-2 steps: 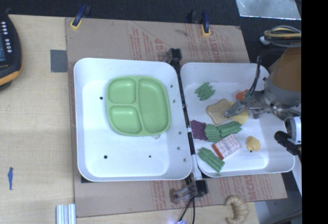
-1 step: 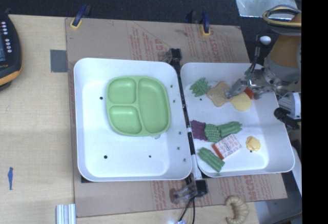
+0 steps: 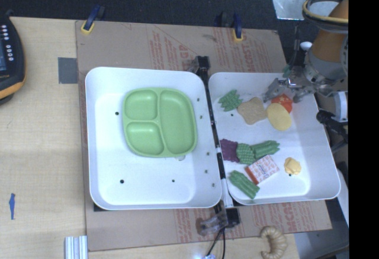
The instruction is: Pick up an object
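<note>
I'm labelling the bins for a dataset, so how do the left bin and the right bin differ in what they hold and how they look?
The left bin holds a single green divided plate; the right bin holds many small toy foods, such as a tan bread slice and a red-and-white packet. The gripper sits over the right bin's upper edge, not over the left bin. Both are shallow, white and roughly square with rounded corners.

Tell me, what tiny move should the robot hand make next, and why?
Probably a small move straight down. The hand sits at the top of the right bin, just above a small red piece that lies beside the yellow piece and the tan bread slice. I can't see anything held in it yet, so lowering onto the red piece looks like the nearest chance.
</note>
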Controlling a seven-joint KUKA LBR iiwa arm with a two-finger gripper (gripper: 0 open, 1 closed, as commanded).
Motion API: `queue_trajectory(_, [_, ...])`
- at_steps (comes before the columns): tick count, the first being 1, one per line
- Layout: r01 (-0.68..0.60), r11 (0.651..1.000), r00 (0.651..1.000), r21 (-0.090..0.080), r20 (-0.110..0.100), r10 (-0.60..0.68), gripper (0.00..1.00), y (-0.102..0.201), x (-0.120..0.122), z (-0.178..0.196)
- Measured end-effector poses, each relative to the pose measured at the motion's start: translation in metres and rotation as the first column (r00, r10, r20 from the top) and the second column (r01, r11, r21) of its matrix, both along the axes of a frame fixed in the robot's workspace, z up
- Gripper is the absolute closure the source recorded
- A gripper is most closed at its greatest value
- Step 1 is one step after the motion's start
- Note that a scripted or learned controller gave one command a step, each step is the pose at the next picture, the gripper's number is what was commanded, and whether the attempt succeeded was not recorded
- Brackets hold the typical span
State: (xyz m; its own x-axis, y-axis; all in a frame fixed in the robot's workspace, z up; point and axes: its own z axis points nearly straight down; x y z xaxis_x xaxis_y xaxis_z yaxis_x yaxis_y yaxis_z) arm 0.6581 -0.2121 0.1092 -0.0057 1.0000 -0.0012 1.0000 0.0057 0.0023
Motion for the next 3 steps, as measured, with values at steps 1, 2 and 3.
queue_trajectory(1, [0.0,1.0,1.0,0.0,0.0,0.0,0.0,-0.001,-0.001,0.049])
queue_trajectory(2, [-0.004,1.0,1.0,0.0,-0.008,0.004,0.0,0.001,-0.002,-0.02])
queue_trajectory(3, [-0.006,1.0,1.0,-0.001,-0.005,0.006,1.0,0.0,-0.001,-0.005])
